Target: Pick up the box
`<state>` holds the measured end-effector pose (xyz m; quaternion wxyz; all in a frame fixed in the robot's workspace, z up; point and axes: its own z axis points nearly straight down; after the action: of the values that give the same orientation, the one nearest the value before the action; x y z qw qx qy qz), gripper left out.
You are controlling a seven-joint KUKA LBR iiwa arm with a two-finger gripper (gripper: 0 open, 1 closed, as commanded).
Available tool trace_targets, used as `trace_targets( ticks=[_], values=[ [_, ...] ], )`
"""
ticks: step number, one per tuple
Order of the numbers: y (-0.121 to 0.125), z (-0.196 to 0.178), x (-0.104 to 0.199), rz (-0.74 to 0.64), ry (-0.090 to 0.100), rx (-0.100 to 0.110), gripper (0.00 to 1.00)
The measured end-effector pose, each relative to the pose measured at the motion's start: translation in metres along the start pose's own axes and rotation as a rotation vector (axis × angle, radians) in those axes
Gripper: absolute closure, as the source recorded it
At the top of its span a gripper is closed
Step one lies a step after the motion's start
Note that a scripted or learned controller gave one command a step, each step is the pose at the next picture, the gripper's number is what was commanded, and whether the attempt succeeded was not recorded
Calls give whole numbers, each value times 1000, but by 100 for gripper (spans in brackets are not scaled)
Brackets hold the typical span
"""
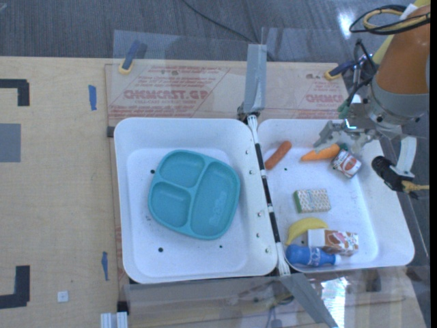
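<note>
Two white bins (183,268) side by side on a wooden bench. Box (332,241): white and red-brown carton, lying at the near end of the right bin, touching a blue bottle (313,257) and a banana (306,227). Beyond it, a patterned sponge block (313,199), a sausage (278,154), a carrot (320,154) and a small can (347,163). Gripper (343,132): over the far right end, near the carrot; fingers possibly spread, cannot tell. Left bin: teal divided plate (194,193).
</note>
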<state>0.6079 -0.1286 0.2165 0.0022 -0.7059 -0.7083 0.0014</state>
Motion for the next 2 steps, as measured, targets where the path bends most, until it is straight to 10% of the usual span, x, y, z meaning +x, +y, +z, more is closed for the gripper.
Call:
trace_targets(
  ticks=[1,2],
  values=[
    [13,-17,6,49,-2,-5,0],
    [-49,65,33,-116,0,1,0]
  ],
)
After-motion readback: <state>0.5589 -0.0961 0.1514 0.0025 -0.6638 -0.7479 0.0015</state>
